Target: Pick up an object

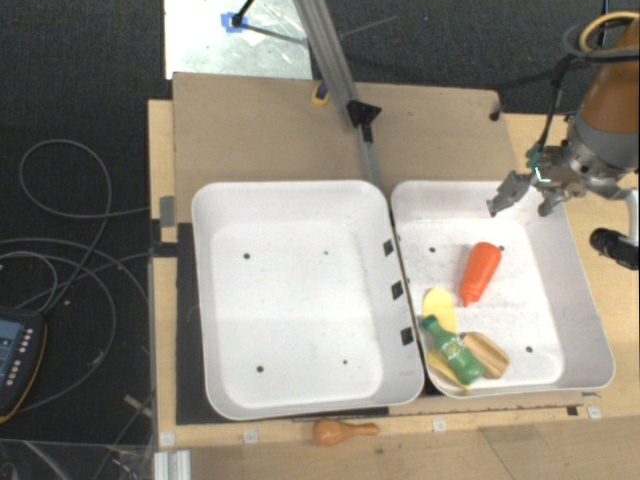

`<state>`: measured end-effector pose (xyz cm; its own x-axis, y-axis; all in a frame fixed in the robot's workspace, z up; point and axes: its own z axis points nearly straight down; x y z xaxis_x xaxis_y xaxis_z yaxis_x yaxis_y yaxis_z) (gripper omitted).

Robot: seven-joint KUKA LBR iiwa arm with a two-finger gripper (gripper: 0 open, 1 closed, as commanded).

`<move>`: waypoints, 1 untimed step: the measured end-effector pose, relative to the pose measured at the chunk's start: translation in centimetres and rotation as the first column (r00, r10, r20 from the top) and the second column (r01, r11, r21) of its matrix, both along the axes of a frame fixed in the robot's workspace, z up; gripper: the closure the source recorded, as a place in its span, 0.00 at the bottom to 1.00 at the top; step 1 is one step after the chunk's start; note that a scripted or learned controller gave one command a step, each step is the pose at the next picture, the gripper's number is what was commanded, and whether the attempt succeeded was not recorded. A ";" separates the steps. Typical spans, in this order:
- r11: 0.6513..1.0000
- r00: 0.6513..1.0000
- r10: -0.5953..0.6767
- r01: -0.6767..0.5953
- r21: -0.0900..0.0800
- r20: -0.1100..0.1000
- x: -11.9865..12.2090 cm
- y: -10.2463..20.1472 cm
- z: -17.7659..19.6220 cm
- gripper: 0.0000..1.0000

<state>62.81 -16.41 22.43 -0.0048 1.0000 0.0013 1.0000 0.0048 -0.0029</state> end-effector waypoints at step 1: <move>1.000 1.000 0.002 -0.002 -0.002 0.004 0.1 0.0 0.3 0.00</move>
